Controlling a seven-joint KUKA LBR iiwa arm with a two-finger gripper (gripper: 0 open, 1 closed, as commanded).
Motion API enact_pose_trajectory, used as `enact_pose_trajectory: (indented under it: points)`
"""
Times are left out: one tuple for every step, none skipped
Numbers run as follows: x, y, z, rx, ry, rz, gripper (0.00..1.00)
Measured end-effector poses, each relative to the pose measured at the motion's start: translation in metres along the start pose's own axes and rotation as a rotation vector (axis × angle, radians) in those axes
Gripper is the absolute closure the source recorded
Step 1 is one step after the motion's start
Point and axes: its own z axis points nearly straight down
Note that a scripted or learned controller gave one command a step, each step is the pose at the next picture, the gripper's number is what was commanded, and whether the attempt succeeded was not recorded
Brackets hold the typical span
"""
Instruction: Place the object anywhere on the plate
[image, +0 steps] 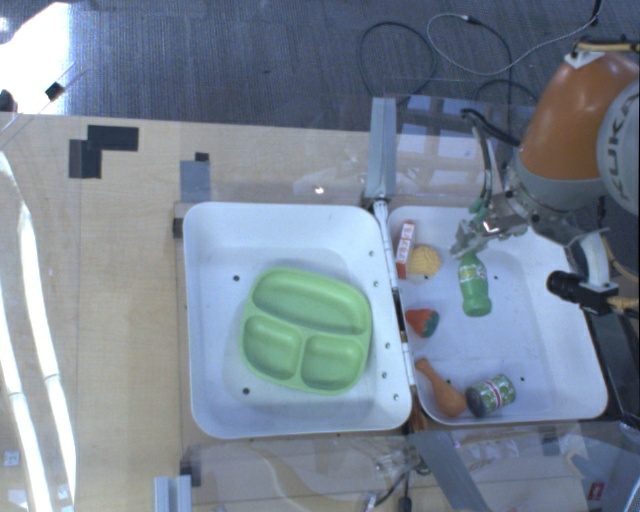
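On the left side of the frame the wooden surface (100, 330) has nothing on it but some dark marks near the top. Next comes the left white bin (210, 300), and in its middle lies the green plate (305, 328) with three hollow parts, lying flat and ready to take a thing. Nothing is on the plate yet, so the job is not done. To the right, past the wall where the two bins meet, is the right white bin (560, 370) with the small toys: a red and white packet (406, 243) close to the wall, a yellow bumpy toy (424, 261) just beside it, a little red and green toy (423, 322) lower down, a brown toy (441, 388) shaped like a drumstick near the bottom, and a small can (492, 394) on its side just beside it. The green bottle (474, 285) stands out most, with its cap end pointing up at the hand (484, 232). The hand sits right at the top of the bottle, so the bottle is most likely the thing to move, but I cannot tell if the hand is open or shut, because that spot is small and blurry. The grey and orange arm (575, 120) is cut off at the right edge of the frame.
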Motion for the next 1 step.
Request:
enact_pose_trajectory:
  points:
    - [0.0573, -0.0046, 0.0468, 0.004, 0.002, -0.112, 1.0]
